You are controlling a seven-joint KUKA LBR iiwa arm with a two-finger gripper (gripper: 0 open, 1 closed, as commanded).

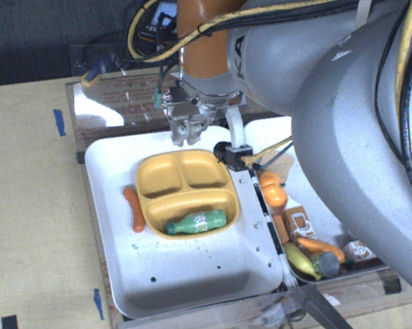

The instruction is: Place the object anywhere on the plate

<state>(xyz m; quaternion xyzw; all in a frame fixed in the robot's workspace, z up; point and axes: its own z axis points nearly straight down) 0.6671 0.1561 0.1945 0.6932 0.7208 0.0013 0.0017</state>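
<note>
The green bottle (pixel 197 223) is lying on its side in the long near compartment of the yellow plate (pixel 185 176), which sits in the left white bin (pixel 132 284). The gripper (pixel 189 133) hangs just past the plate's far rim, over the bin's back edge – can't tell how far its fingers are spread, and nothing shows between them. An orange sausage-shaped toy (pixel 134 209) lies beside the plate's left edge. The right bin (pixel 280 123) has a pile of stuff – an orange fruit (pixel 273 194), a banana (pixel 299 260) and a carrot (pixel 320 246).
</note>
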